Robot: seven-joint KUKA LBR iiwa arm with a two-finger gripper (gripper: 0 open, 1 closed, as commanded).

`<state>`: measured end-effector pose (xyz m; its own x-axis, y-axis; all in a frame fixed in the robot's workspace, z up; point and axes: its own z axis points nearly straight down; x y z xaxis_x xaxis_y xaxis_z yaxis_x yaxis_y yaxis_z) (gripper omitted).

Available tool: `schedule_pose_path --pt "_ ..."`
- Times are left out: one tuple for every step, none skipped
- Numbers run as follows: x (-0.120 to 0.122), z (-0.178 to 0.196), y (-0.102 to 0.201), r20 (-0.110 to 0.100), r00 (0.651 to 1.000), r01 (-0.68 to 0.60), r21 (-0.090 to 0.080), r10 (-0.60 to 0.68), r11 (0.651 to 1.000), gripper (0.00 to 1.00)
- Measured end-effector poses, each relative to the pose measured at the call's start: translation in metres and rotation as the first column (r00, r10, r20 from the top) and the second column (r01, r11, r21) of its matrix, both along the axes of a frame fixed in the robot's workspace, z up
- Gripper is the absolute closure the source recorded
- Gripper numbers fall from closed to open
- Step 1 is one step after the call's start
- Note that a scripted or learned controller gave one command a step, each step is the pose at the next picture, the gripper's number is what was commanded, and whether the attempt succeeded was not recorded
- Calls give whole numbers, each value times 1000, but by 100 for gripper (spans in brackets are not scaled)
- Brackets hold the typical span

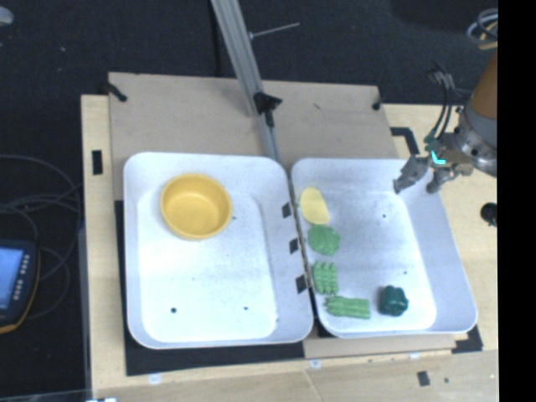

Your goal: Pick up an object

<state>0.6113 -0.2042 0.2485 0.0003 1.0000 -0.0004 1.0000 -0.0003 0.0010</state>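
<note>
**My gripper waits over the right bin's far corner**

My gripper [421, 180] hangs above the far right corner of the right bin [423, 224], its 2 fingers spread apart with nothing between them.

The things I could pick lie well apart from it, along the bin's left wall and near edge. A pale yellow piece [314, 205] sits furthest back, just beside the wall. A round green piece [324, 240] lies just in front of it. Next comes a ridged green piece [324, 277], then a long green piece [348, 307] lying across the near edge. A dark teal lump [393, 301] rests near that one, toward the right.

In the left bin [151, 308] stands 1 yellow bowl [196, 206], upright, in the far half. Both bins sit on the desk [96, 367].
</note>
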Motion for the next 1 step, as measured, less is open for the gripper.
schedule_pose_path --pt "0 0 0 0 1000 0 0 0 1000 0"
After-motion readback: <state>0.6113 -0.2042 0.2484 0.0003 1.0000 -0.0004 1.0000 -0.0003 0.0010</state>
